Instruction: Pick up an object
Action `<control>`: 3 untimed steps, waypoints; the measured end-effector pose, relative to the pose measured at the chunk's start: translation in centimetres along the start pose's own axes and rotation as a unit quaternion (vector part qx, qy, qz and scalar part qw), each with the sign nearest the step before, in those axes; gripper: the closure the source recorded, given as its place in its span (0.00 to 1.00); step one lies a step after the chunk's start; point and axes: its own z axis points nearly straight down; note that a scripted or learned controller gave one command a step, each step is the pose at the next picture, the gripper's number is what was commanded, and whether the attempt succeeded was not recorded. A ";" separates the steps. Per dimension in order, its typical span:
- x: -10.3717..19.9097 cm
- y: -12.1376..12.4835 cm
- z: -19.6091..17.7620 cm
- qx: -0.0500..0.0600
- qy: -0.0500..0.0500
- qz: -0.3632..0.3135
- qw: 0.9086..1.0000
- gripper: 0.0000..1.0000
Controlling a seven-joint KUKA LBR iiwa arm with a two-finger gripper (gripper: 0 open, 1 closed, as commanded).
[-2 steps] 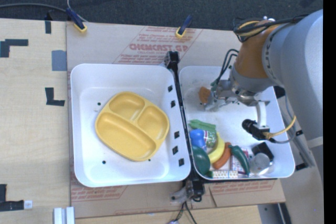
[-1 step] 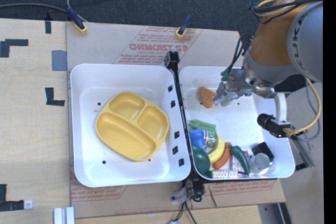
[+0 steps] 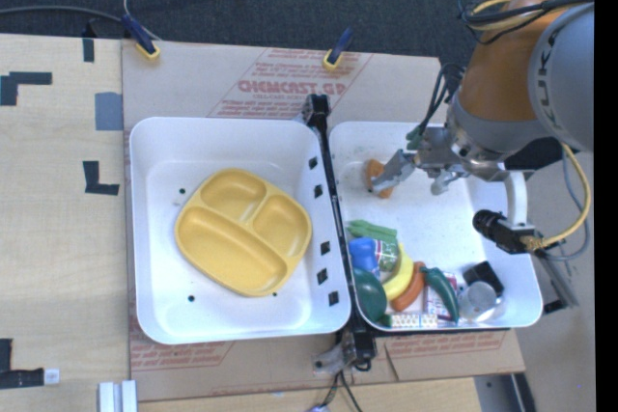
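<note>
jaws: we see the gripper point(image 3: 417, 173) spread wide over the right bin point(image 3: 502, 251), holding nothing
risk: we judge the orange piece point(image 3: 377, 177) beside one finger may get nudged away

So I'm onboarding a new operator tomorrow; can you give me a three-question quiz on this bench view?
1. True or false: the yellow divided plate lies in the left bin.
2. Which bin does the gripper hang over? A) left B) right
3. Fill in: the small orange item by the gripper lies near the right bin's ___ edge, apart from the toy pile.

Key: 1 true; 2 B; 3 far.
</note>
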 end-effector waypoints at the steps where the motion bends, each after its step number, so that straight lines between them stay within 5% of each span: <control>1: 0.0 0.0 0.0 0.000 0.000 0.000 1.000 0.00; 2: 0.3 -1.6 1.1 0.000 0.000 0.000 1.000 0.00; 3: -2.5 -0.8 13.0 0.002 0.000 0.001 1.000 0.00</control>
